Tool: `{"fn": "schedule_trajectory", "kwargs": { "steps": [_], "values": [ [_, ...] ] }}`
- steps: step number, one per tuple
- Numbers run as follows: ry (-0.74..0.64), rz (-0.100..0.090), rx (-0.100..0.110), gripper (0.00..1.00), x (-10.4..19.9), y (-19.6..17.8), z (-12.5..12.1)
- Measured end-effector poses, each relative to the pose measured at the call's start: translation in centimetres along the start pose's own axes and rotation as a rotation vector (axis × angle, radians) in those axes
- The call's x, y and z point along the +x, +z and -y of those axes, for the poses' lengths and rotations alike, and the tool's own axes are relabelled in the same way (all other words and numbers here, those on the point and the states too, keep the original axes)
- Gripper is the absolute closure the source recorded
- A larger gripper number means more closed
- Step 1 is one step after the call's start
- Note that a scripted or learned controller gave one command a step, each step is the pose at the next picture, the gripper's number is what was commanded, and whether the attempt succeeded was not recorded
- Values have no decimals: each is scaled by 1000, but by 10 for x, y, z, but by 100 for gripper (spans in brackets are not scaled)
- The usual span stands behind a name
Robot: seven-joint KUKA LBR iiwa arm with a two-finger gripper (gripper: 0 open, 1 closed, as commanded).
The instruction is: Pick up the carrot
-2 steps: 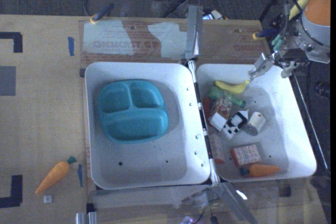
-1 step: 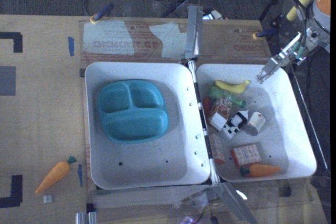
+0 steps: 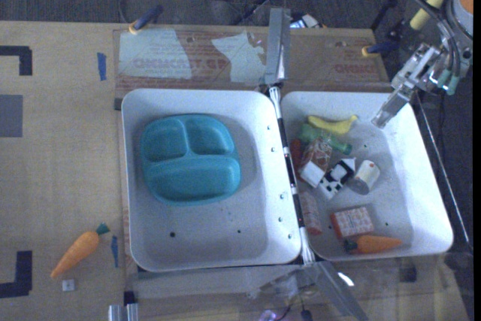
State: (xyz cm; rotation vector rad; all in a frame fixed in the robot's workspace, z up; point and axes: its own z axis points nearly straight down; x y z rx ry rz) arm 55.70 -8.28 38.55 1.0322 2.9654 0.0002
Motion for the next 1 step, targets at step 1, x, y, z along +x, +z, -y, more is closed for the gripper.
{"fn": "schedule_trajectory", "kwargs": {
  "steps": [1],
  "values": [
    [-419,2,-1,0,11,-49,12]
  ]
}}
